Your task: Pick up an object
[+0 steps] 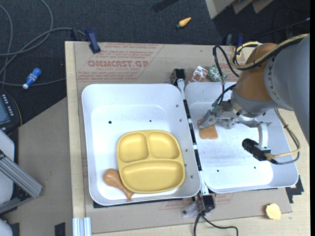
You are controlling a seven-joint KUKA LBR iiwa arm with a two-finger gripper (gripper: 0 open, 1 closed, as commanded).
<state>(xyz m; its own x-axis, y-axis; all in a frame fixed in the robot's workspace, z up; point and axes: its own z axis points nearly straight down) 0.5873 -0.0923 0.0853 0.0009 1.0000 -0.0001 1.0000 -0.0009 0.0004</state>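
A flat orange-brown piece [209,133] lies in the right bin [236,168], close to the divider between the bins. My gripper [215,123] hangs just above and slightly right of it, with its fingers apart and nothing between them. The left fingertip [203,124] sits at the piece's upper edge. In the left bin [96,107] there is a yellow divided plate [149,161]. A brown drumstick-shaped toy [117,180] rests against the plate's lower left corner.
The arm's wrist and orange band [253,80] cover the right bin's far side. A black plug on a cable [253,149] hangs over the bin's middle. Small packets [206,73] lie on the bench behind the bins, and a yellow lump [272,211] lies at the front right.
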